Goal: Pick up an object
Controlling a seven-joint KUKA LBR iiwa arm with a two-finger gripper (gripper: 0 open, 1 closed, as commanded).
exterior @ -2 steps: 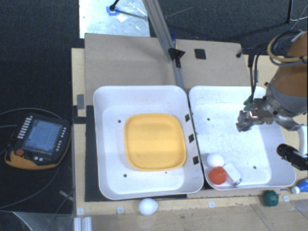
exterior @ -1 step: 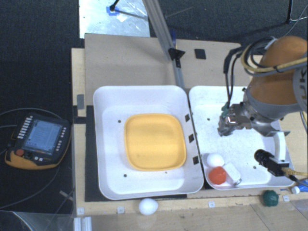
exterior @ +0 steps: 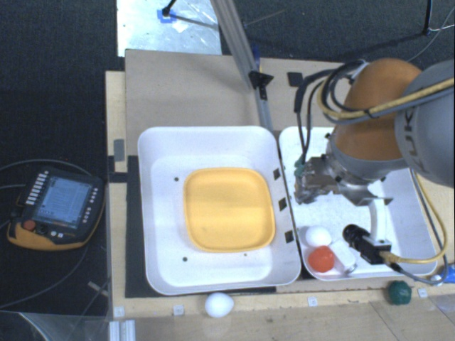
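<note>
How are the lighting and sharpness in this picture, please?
Camera view: soft throughout; the right bin is nearly washed out, so the white ball in it barely stands out; glare on the floor patch at top; the gripper sits dim under the arm.

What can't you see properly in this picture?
1. Camera view: much of the right bin is hidden under the robot arm.
2. Camera view: the screen on the controller is too small to read.
3. Camera view: the white thing beside the red ball is too blurry to name.
</note>
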